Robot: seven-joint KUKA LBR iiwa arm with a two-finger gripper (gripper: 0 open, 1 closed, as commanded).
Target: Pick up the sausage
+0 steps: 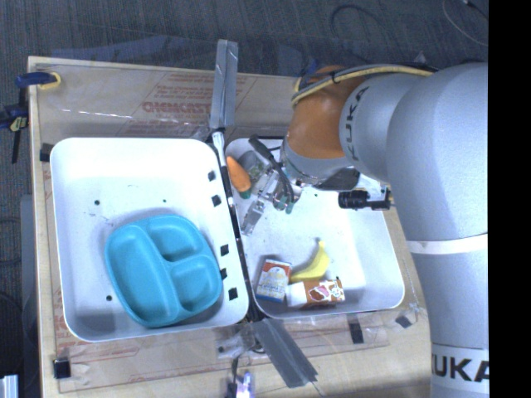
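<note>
The sausage [238, 175], a short orange-brown piece, lies in the far left corner of the right bin [375, 237], close to the wall between the two bins. My gripper [267, 208] hangs over the right bin just to the right of the sausage and slightly nearer the camera. It is open and I see nothing between its fingers. One silver finger [251, 216] points down toward the bin floor beside the dividing wall. The grey arm with its orange band [319, 127] covers the far right part of this bin.
A yellow banana [314, 262], a small carton [274, 279] and a red packet [319, 292] lie near the right bin's front edge. A blue divided plate [163, 268] sits in the left bin [91, 172]. Bare floor lies between the gripper and the banana.
</note>
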